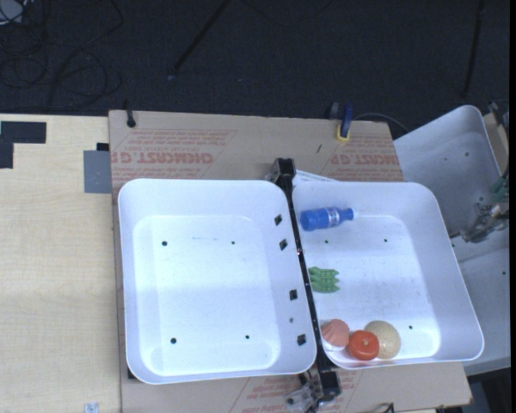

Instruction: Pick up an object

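Note:
The right bin holds several small objects. A blue bottle lies on its side near the bin's back left corner, its cap pointing right. A small green ridged piece rests by the left wall, about halfway down. At the front left corner three round items sit together: a pink-orange one, a red one and a tan one, all touching or nearly touching.
The left bin sits beside the right one, joined by a black clip strip. Both stand on a cardboard sheet. A tilted white panel with cables stands at the right. A blue-yellow clamp sits at the back.

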`<state>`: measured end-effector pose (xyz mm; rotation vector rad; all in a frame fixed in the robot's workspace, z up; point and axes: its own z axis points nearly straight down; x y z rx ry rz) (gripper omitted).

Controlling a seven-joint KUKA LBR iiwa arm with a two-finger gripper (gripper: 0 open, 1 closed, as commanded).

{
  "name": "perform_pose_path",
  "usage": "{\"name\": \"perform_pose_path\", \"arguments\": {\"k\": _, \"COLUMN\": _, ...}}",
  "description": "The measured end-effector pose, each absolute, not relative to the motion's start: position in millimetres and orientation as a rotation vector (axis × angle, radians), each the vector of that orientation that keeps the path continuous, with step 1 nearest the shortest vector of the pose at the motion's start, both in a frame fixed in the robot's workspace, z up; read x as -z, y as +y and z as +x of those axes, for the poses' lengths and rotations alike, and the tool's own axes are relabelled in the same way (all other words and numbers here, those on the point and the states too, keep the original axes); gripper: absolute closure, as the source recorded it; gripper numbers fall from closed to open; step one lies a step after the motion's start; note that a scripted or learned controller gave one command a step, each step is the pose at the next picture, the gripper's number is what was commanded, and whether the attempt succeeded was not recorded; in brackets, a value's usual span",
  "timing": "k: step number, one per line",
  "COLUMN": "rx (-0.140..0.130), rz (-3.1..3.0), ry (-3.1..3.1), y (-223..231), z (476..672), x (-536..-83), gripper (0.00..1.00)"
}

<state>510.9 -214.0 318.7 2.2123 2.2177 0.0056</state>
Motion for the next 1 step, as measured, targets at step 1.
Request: {"name": "perform_pose_path", "arguments": {"k": 1, "rx": 0.008, "rz": 2.229, "ry": 2.228, "y": -212.2, "z": 510.2, "x": -215.0, "gripper": 1.0}}
